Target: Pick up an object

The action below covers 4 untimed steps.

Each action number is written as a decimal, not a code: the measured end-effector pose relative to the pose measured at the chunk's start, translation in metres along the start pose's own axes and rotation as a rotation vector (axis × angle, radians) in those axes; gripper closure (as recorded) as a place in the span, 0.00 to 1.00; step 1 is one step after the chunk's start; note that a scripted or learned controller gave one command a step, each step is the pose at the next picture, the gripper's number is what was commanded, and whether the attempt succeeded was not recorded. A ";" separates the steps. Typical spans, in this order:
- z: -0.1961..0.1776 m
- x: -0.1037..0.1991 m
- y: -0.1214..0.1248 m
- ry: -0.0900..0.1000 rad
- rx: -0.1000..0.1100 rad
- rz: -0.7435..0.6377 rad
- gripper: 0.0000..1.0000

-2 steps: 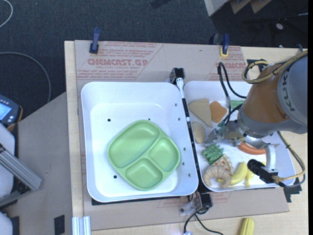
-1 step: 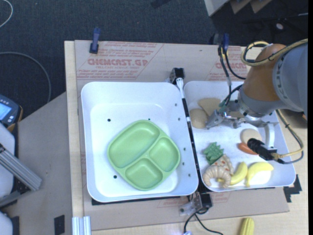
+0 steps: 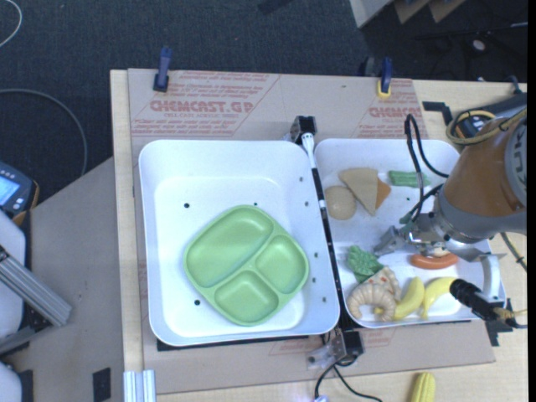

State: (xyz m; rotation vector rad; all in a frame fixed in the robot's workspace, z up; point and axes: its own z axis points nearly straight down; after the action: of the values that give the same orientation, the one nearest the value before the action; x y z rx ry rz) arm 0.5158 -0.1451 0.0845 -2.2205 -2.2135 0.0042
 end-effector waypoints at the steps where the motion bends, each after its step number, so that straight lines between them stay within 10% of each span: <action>1: -0.053 0.053 -0.039 0.001 -0.003 -0.006 0.00; 2: -0.061 0.050 -0.037 -0.002 -0.007 -0.002 1.00; 4: -0.081 0.050 -0.036 -0.004 -0.011 -0.002 1.00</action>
State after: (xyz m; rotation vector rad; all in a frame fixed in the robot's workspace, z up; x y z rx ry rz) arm 0.4803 -0.0950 0.1655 -2.2255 -2.2230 -0.0031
